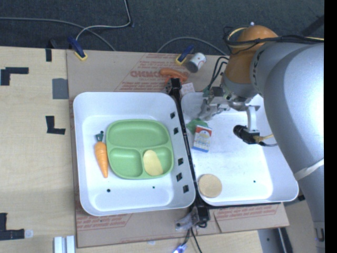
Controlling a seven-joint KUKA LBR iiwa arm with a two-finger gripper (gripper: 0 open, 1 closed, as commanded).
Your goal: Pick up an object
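In the right bin (274,186), the gripper (206,111) hangs just above a small carton (202,138).
The carton's long axis runs top to bottom, tilted slightly; whether the jaws are parted or closed cannot be told.

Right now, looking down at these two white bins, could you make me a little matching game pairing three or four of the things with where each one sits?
Things:
1. carrot
2. yellow piece
3. round tan disc
4. small carton

Places:
A. on the green tray
B. right bin, near corner
C. left bin, beside the tray
D. right bin, below the gripper

Pairs: 1-C, 2-A, 3-B, 4-D
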